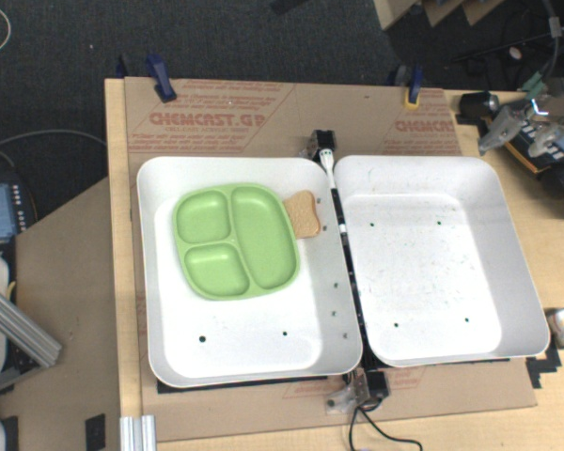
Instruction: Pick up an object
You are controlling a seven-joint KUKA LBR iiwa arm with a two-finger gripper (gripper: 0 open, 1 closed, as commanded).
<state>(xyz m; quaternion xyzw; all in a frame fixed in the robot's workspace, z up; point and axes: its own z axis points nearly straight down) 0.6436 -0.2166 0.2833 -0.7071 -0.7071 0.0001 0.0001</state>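
Since both candidates sit together in the left bin [169,327], toward the upper middle of the frame, my worry is about which one I end up touching. The green tray [235,242] is wide, flat and low, with three compartments; I judge its rim offers little to pinch, so a grab there would likely slide off. Just to its right, the tan piece [304,214] touches or overlaps the tray's edge and lies close to the bin's right wall, so a descent there might nudge the tray or clip the wall. The right bin [432,261] offers nothing to take. My end effector's state I cannot tell from here.
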